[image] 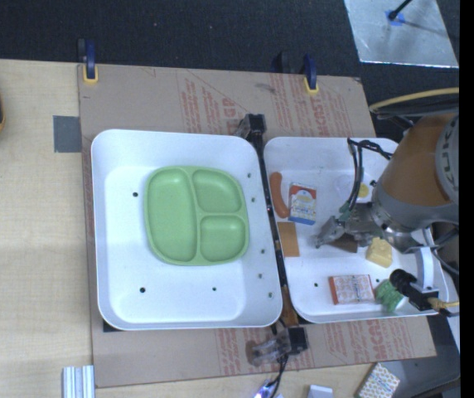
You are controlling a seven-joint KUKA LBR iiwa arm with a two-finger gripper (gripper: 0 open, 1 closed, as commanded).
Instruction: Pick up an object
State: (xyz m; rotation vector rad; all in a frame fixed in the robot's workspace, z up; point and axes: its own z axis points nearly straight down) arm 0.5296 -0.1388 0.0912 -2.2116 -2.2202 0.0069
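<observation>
My gripper is down inside the right bin, about the middle of it, with my grey arm and its orange band coming in over the bin's right rim. From this slanted look down, I cannot tell whether the gripper is wide, narrow or closed on anything, and I see nothing plainly held in it. The things I might take lie around it. A small white carton with blue and orange print sits just up and to the left of the gripper. Beside the carton, a reddish-orange sausage lies along the bin's left wall. Below the sausage, also against that wall, a flat brown block lies level with the gripper and apart from it. A pale yellow wedge is close on the gripper's right. Nearer the front wall lies a red-and-white packet, and a small green thing sits just to its right; its kind I cannot make out. The left bin holds a green divided plate with three compartments, lying flat near its middle and well apart from my gripper. Both bins rest side by side, rims touching, on a sheet of cardboard that blue clamps hold at its far edge on the wooden bench.
</observation>
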